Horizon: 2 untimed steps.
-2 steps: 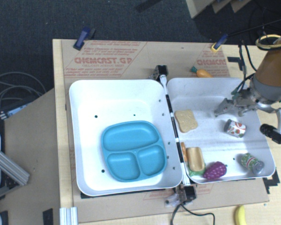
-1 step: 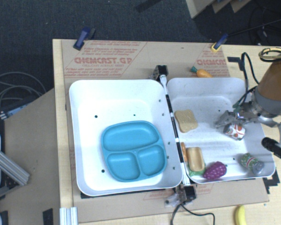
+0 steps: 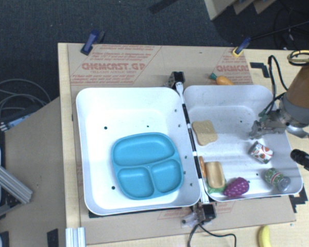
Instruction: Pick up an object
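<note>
Right white bin [image 3: 232, 94]: I read the gripper [image 3: 261, 127] at its right side, finger state indeterminate; nearest target, the small can [image 3: 260, 152], lies just below it

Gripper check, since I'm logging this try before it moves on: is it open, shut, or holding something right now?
Gripper: cannot be told; it sits over the right bin, above the small can, with nothing seen held.
</note>
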Available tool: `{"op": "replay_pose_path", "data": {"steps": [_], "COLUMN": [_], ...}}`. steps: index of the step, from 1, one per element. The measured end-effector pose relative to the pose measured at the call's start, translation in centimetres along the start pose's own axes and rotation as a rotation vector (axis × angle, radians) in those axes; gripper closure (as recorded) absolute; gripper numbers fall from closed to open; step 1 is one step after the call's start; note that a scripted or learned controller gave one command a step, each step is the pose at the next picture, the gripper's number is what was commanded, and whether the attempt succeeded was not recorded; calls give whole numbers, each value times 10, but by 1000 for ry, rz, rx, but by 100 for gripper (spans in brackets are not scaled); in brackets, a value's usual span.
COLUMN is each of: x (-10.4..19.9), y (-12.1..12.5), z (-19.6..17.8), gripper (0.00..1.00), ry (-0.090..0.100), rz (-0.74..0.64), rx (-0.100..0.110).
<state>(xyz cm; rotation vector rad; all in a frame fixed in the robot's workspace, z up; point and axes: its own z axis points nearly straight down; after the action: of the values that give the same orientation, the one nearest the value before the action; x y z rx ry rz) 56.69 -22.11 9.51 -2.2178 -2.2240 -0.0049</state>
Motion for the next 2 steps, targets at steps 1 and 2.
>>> {"op": "replay_pose_path", "data": {"steps": [1,2], "x": [12,2], "y": [40,89], "z": [-96,-105], "gripper": [100,100], "ry": [-5,-4], "rz": [1,1], "rx": [-3,-1]}}
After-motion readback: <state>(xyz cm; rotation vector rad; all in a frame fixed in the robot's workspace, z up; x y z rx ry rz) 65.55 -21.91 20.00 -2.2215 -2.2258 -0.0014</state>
